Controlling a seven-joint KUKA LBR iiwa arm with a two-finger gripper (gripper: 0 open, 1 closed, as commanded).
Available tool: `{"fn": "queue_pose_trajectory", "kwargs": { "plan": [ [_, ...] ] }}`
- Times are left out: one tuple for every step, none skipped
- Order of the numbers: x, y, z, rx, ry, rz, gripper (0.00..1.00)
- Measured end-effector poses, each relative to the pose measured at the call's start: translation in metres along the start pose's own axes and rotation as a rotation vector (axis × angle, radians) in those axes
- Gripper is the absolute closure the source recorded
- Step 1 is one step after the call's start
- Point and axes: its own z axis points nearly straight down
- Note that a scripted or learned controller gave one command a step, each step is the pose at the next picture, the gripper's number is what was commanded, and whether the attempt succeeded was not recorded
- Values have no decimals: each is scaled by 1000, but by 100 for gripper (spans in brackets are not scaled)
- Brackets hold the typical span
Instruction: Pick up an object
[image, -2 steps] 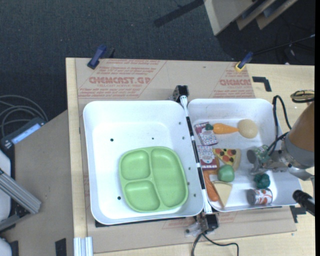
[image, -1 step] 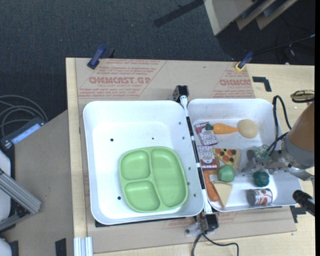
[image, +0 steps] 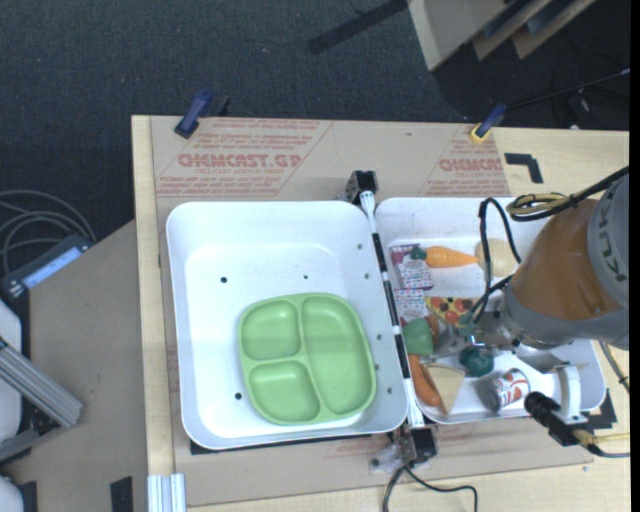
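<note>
Camera view shows the arm (image: 570, 280) reaching in from the right and bending low over the right bin (image: 590, 385), its gripper (image: 478, 345) down among a heap of small toy groceries. Whether anything is caught there I cannot tell; the wrist hides it. The pile sits in the bin's left half: a carrot (image: 450, 257) near the top, a printed packet (image: 412, 285), a green piece (image: 418, 338), a yellow wedge (image: 448, 388), a small can (image: 505, 390). These look like light, hard plastic, probably smooth and apt to slip. The carrot lies apart from the rest, so its thick middle seems the safest grip. The left bin (image: 200, 300) holds a green divided tray (image: 305, 357).
</note>
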Motion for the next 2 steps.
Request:
{"fn": "queue_pose_trajectory", "kwargs": {
  "plan": [
    [-5, -1, 2, 2, 1, -1, 0],
    [-5, -1, -8, 0, 0, 0, 100]
  ]
}}
